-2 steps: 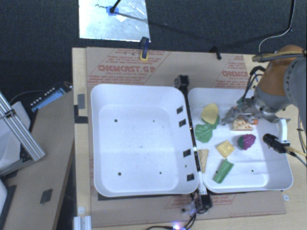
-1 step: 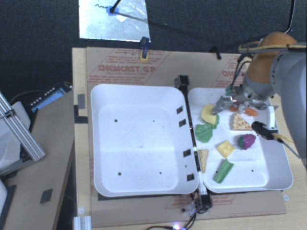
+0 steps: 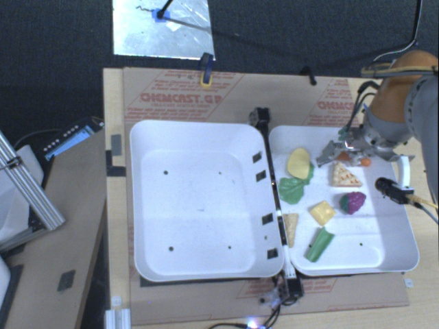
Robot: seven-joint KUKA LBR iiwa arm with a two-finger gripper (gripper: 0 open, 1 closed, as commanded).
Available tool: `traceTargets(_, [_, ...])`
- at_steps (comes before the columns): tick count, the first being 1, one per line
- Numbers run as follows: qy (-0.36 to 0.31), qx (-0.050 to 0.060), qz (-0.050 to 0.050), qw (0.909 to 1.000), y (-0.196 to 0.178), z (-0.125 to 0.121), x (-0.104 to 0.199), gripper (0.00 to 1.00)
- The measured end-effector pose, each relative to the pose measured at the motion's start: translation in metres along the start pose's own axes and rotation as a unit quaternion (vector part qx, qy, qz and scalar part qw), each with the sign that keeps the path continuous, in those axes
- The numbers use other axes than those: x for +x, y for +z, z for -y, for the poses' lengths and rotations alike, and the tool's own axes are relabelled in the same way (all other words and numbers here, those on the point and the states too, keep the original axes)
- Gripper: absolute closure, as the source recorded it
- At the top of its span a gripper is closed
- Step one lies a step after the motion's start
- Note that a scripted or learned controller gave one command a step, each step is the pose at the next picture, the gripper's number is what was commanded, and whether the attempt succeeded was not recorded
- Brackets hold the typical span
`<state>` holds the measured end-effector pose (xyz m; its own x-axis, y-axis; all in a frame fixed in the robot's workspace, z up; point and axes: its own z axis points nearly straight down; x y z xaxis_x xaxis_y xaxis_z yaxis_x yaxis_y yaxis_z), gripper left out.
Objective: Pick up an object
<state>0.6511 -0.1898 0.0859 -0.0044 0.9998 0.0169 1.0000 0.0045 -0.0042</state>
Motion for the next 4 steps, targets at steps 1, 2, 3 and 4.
traceTargets(1, [0.0, -0.003, 0.008, 1.0, 0.001, 0.008, 0.016, 0.0])
traceTargets(2, [0.0, 0.01, -0.006, 0.9999, 0.001, -0.008, -0.007, 0.0])
traceTargets(3, [0.001, 0.015, -0.004, 0.9999, 0.001, -0.014, -0.006, 0.0])
traceTargets(4, [-0.001, 0.008, 0.005, 1.0, -0.011, -0.015, -0.01, 1.0])
